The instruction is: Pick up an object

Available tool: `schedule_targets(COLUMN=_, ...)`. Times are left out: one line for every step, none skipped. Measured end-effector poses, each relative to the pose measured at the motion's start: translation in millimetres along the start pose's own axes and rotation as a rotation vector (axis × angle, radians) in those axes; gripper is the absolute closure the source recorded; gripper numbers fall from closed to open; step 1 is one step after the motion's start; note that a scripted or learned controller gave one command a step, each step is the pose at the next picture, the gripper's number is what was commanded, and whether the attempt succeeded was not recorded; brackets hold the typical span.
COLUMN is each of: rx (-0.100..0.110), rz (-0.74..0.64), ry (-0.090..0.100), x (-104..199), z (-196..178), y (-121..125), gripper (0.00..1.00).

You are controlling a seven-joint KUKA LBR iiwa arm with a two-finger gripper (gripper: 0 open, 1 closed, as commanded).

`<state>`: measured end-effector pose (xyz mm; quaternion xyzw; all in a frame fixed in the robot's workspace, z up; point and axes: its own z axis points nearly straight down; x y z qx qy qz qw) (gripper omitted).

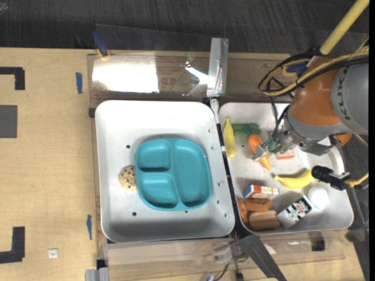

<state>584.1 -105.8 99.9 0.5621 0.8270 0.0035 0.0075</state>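
Note:
My gripper (271, 147) is low in the right bin (343, 215), under the orange band of the arm (316, 107). It hangs right beside an orange carrot (255, 141) and a small orange piece (265, 162). The wrist hides whether anything is between its tips. A banana (295, 180) lies just below it to the right. A green vegetable (245, 129) and a long yellow item (228, 138) lie to its left, near the divider.
Along the right bin's front lie a small carton (261, 191), a brown bread-like item (262, 218), a printed can (295, 210) and a white bottle (317, 197). The left bin (111, 122) holds a teal divided plate (174, 172) and a cookie (127, 177). Cables loop behind the arm.

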Motion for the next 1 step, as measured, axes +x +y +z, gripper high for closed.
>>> schedule_targets(rx=0.009, rz=0.004, ry=0.009, x=80.7, z=-88.9, y=-48.6, gripper=1.0)
